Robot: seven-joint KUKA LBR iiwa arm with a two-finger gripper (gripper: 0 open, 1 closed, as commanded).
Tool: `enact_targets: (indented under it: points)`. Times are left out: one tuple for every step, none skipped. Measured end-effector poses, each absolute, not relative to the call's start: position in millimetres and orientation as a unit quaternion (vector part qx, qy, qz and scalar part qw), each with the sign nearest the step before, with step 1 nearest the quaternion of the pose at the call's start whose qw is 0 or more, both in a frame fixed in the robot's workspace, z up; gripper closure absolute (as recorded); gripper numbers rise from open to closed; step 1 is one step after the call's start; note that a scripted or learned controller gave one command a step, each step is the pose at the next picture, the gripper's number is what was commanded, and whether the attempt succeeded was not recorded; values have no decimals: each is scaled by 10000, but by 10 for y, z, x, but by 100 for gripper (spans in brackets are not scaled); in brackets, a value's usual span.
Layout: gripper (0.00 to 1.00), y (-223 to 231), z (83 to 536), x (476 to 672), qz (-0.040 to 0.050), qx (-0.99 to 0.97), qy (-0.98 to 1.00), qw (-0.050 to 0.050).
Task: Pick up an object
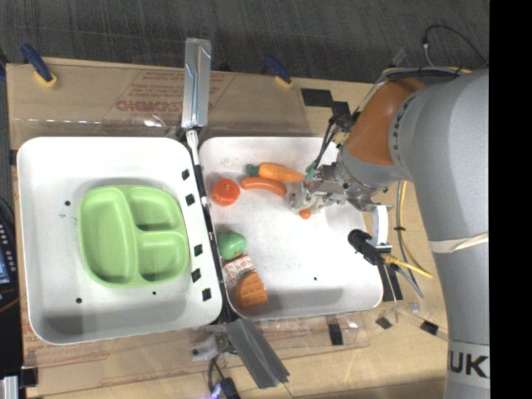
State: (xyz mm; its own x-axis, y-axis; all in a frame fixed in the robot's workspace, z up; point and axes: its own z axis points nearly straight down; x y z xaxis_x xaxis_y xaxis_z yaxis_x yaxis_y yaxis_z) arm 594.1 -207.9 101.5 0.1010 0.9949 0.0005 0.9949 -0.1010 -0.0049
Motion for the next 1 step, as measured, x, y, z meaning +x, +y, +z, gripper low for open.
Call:
enact_targets:
  points:
    - [100,-1507,2340,5558,0,-6639,-7478,-1]
